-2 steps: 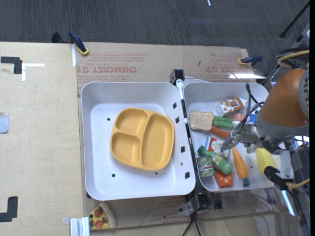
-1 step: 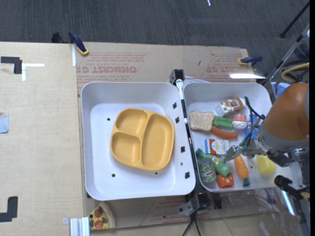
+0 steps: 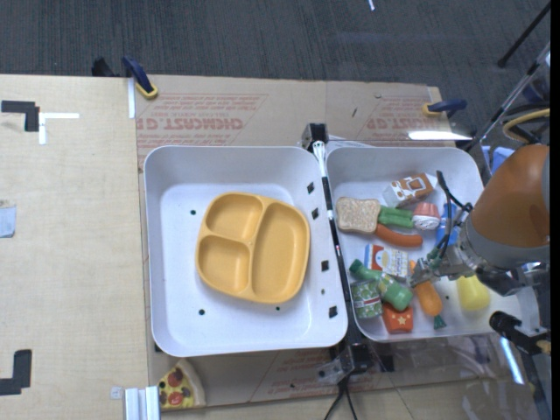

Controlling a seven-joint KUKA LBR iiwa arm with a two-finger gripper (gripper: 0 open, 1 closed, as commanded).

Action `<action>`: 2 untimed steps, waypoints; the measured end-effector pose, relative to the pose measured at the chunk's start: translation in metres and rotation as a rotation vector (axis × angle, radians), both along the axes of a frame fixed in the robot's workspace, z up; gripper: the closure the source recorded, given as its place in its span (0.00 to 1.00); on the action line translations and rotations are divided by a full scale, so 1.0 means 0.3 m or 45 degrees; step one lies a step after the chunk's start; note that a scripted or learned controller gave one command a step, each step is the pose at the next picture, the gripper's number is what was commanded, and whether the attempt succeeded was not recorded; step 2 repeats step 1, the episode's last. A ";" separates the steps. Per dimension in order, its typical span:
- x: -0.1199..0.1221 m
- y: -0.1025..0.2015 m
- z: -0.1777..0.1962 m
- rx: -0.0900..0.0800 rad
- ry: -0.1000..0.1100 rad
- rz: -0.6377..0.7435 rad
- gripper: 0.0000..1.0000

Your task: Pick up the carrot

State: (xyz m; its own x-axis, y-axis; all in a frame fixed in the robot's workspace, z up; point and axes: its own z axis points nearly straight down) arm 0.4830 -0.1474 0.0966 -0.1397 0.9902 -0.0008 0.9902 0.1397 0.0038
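My hand (image 3: 430, 268) low in right bin (image 3: 464, 160), just above carrot (image 3: 429, 299); carrot near front wall, between green veg (image 3: 395, 296) and yellow lemon (image 3: 472, 294); can't tell whether hand released or clenched; should straddle carrot's width, avoid neighbours.

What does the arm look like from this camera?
A bulky arm comes in from the right: a rounded orange section above a grey wrist. Its end effector is dark metal, small and partly blurred. Dark cables run behind the arm.

arm (image 3: 516, 213) cut off at right edge, hiding right bin (image 3: 350, 234) corner
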 end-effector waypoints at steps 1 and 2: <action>0.067 0.285 0.305 -0.001 0.010 -0.461 1.00; 0.067 0.285 0.305 -0.001 0.010 -0.461 1.00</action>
